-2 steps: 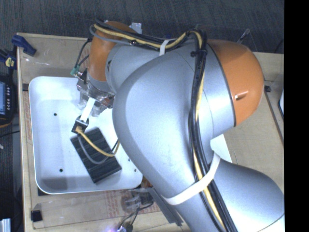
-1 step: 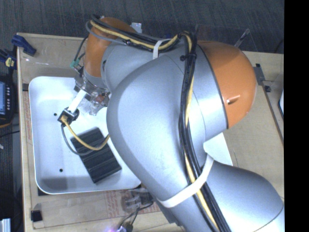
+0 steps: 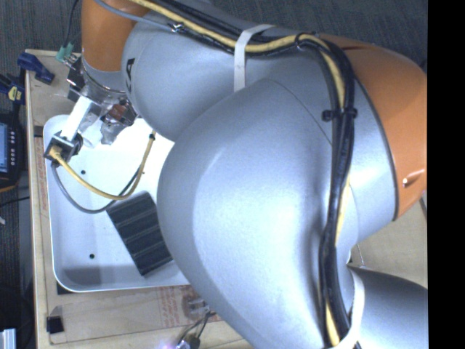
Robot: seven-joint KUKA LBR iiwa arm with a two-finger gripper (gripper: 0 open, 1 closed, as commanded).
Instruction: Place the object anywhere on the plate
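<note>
Your bulky grey arm (image 3: 290, 195) bends across the white bin (image 3: 80, 260); the gripper (image 3: 109, 126) hangs at its far left, grip state untellable. A ribbed dark slab (image 3: 142, 233) lies nearby.

The arm (image 3: 290, 195) takes up most of the view, reaching in from the right and hanging over the bins, so a lot of what's underneath is hidden. To the left of it you can see one bin (image 3: 73, 267) sitting on the bench (image 3: 116, 315). Inside that bin a ribbed block (image 3: 142, 233) lies tilted, right up against the arm's edge in the view. A cable (image 3: 102, 191) loops over the bin, above the block in the frame. The gripper (image 3: 109, 122) end sits over the bin's far-left part. Left of the bench edge there's some gear (image 3: 11, 147), and clamps (image 3: 33, 67) sit at the far-left corner.
</note>
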